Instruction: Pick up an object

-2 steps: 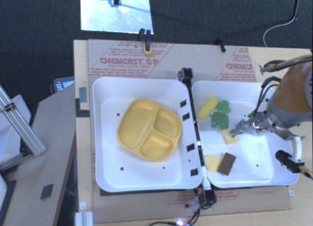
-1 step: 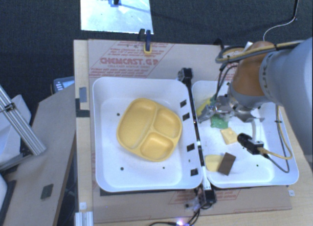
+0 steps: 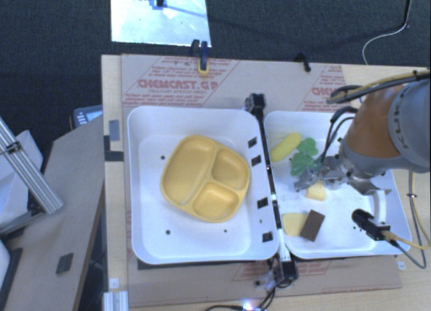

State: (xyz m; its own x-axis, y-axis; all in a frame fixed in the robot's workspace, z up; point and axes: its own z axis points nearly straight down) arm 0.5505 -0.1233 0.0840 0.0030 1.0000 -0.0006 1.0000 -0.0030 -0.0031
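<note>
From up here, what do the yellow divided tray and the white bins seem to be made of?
The yellow tray looks like moulded plastic: one even colour, rounded compartments, a soft sheen. The white bins also look like plastic, smooth and glossy with rounded corners, though thin painted metal can't be ruled out.

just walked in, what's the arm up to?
The arm is reaching into the right bin, its gripper low among the small items there: a green piece, a yellow piece, a pale yellow chunk and a brown block. Nothing is visibly lifted. The left bin holds a yellow divided tray.
</note>
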